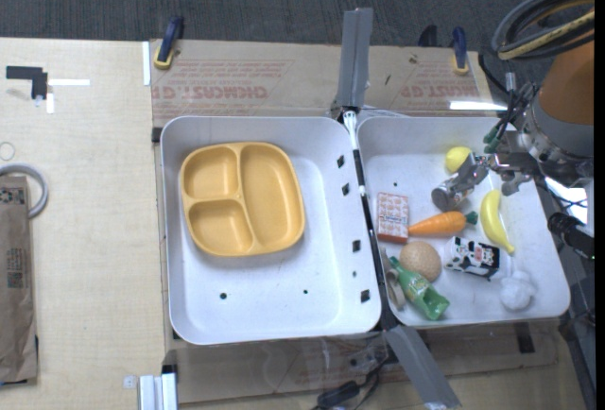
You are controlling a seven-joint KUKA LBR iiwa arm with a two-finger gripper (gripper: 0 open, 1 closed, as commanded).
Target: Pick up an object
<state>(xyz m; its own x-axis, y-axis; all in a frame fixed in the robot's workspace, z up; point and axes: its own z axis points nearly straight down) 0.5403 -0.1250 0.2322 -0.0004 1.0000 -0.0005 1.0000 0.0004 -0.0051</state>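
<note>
Wooden bench (76, 210), right bin (416, 139): end effector (463, 181) low beside carrot (440, 225) and banana (493, 221), opening indiscernible; carrot probably light, rigid, slick plastic, best pinched mid-body.

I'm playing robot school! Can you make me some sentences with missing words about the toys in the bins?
1. The yellow divided plate lies in the ____ bin.
2. The orange carrot lies just left of the yellow ____.
3. The green bottle lies right below the tan ____.
4. The claw hangs over the ____ bin.

Missing words: left; banana; ball; right
</note>
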